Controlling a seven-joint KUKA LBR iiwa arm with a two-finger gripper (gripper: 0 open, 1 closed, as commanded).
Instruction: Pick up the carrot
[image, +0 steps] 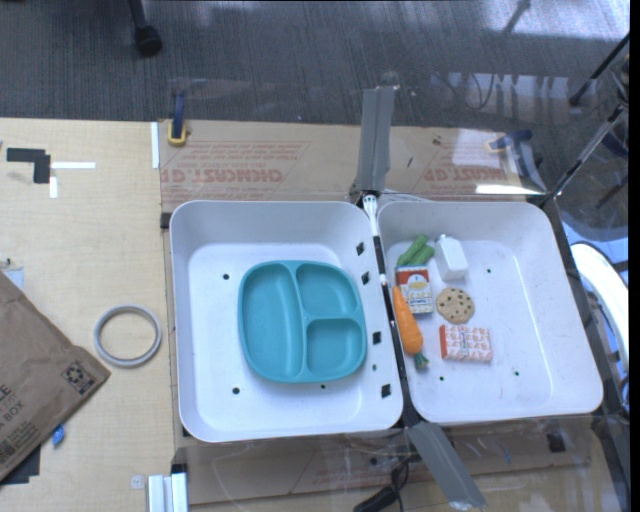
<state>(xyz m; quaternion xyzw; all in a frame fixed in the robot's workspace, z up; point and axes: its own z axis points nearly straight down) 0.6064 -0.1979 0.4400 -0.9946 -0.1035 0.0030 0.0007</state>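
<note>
An orange carrot (407, 322) with a small green top lies in the right bin (535, 385), tight against its left wall, pointing up and down the view. Its green end is toward the front.
Beside the carrot in the right bin lie a green pea pod (413, 251), a white block (451, 256), a small carton (417, 290), a cookie (455, 304) and a red-and-white packet (467, 344). The left bin (200, 300) holds a teal divided plate (348, 365). A tape ring (128, 334) rests on the bench at left.
</note>
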